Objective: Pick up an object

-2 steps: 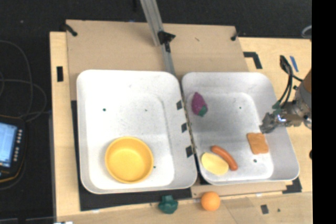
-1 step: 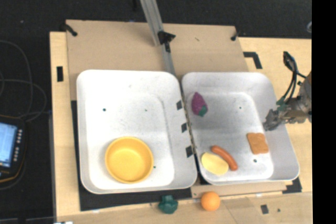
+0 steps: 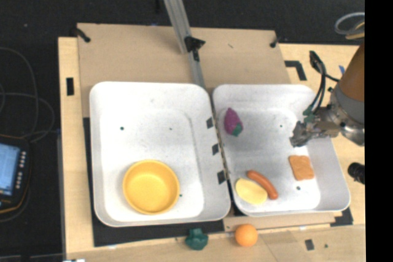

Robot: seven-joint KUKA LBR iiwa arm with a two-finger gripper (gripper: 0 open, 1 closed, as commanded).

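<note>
Gripper point(image 3: 301, 134): seen low over the right bin point(image 3: 270, 101), near its right side; open or closed can't be told, nothing seen held.
Orange block point(image 3: 301, 167): parked just below the gripper.
Sausage point(image 3: 263, 183): laid touching a pale yellow piece point(image 3: 250, 192).
Purple thing point(image 3: 232, 121): left side of that bin.
Left bin point(image 3: 147, 107): yellow bowl point(image 3: 151, 186) is held.

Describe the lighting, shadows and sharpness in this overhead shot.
Camera view: even, soft light, with no hard glare on the white bins; the purple object and yellow bowl cast only faint shadows; the gripper looks slightly blurred; the floor beyond the bench is near black.
</note>
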